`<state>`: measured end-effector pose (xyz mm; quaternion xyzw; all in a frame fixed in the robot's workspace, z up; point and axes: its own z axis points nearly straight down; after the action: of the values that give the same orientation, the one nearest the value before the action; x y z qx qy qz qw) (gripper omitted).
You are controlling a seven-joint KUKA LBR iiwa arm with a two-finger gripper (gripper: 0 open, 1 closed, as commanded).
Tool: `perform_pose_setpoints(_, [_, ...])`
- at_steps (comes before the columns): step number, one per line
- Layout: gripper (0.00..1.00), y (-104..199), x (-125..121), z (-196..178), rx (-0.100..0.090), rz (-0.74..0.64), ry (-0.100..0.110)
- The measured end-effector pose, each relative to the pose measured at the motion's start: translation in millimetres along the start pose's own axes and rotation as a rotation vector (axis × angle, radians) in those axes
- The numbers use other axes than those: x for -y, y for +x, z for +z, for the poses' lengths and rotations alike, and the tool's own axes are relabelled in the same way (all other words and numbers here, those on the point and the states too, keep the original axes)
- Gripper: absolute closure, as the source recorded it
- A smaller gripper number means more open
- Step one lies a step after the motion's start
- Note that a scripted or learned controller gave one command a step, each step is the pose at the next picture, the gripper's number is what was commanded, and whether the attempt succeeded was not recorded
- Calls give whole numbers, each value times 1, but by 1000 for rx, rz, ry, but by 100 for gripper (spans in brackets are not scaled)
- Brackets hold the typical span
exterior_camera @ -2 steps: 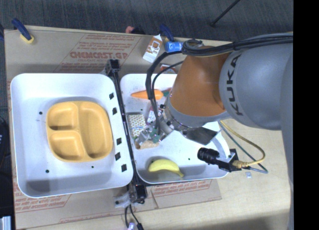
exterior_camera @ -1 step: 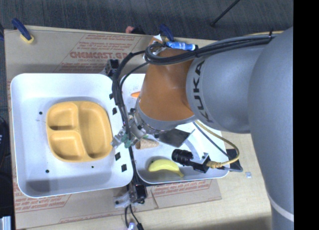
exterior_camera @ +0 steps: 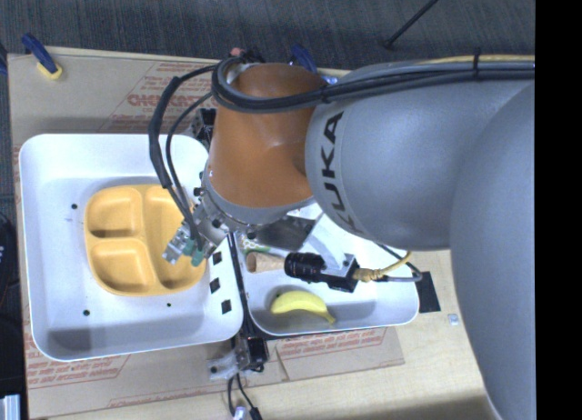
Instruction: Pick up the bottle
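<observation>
Arm low over the seam between the two bins, pincer at the yellow tray's edge.

The grey arm (exterior_camera: 427,155) with its orange band (exterior_camera: 259,136) covers most of the right bin (exterior_camera: 400,311) and reaches to the left bin (exterior_camera: 45,227), where a yellow divided tray (exterior_camera: 123,241) lies. A banana (exterior_camera: 303,306) rests in the right bin. The bottle may be the small greenish, clear-looking thing (exterior_camera: 182,247) at the pincer (exterior_camera: 193,244), touching the tray's right rim, though the view is too small to be sure. If so, it looks light, stiff and slippery, best taken across its body. Whether the pincer is wide, narrow or closed on it cannot be told.
</observation>
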<state>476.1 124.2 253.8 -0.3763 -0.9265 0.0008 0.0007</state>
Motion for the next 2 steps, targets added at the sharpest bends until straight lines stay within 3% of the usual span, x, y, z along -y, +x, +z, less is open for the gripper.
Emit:
perform_pose_setpoints(1, [100,-46,46,-23,3,-283,-2])
perform_pose_setpoints(2, [100,-8,9,33,-1,-523,1])
